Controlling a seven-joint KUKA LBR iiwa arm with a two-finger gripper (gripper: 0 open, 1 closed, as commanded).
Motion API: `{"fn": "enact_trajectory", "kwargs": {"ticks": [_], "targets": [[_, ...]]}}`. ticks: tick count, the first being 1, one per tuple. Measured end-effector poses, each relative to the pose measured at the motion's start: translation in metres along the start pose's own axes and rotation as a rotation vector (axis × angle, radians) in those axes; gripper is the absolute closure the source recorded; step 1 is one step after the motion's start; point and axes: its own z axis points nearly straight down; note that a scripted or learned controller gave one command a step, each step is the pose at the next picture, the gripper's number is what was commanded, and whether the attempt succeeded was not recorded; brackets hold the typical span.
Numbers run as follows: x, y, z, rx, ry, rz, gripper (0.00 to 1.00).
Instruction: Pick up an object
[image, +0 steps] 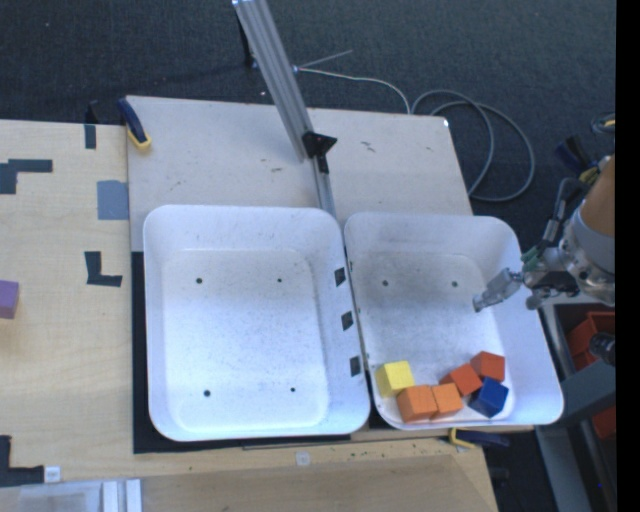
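My claw sits over the right bin's right rim, nothing in it; can't tell how wide. Blocks cluster in the near corner: yellow, orange, second orange, two red-orange, blue. Bin's middle is bare. Left bin alongside. No readable writing.
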Motion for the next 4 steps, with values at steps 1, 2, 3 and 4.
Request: {"fn": "enact_trajectory", "kwargs": {"ticks": [1,2,3,4], "targets": [[0.017,0.061,0.093,0.005,0.001,-0.003,0.0],[0.079,0.128,0.056,-0.007,0.0,-0.008,0.0],[0.132,0.153,-0.025,-0.01,0.001,-0.007,0.0],[0.156,0.167,0.04,0.005,0.0,-0.002,0.0]]}}
